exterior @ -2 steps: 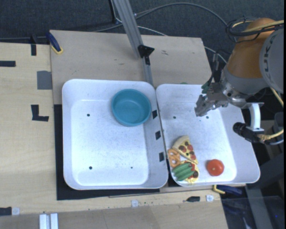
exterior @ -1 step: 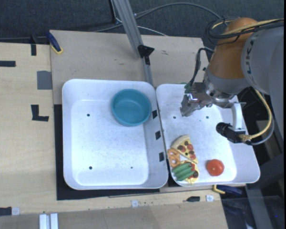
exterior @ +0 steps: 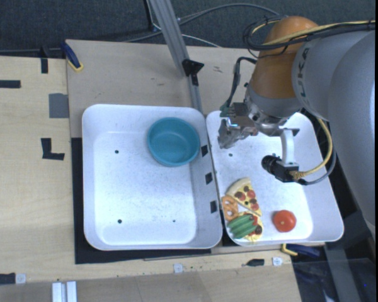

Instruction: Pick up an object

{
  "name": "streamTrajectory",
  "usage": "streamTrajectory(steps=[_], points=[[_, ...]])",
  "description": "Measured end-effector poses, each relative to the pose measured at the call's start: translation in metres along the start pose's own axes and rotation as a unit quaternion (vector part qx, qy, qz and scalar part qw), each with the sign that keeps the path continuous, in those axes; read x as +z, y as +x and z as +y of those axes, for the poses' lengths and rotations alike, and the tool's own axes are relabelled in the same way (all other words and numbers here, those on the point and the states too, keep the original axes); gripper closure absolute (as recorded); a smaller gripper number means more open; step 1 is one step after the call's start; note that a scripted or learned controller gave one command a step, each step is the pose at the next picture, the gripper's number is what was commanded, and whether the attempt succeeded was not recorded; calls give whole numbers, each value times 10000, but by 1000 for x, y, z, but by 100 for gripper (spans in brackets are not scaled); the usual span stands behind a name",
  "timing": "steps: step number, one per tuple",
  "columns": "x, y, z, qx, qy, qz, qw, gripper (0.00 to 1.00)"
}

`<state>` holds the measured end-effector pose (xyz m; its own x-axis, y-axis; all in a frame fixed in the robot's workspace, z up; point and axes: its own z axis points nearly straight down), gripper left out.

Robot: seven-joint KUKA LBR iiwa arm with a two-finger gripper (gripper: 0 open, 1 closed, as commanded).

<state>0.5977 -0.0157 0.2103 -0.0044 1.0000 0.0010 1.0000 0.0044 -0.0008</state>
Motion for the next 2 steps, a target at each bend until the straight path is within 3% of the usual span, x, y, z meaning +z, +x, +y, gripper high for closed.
streamTrajectory(steps=[2], points=[[-18,106,8,1,-3,-1,10000,100]])
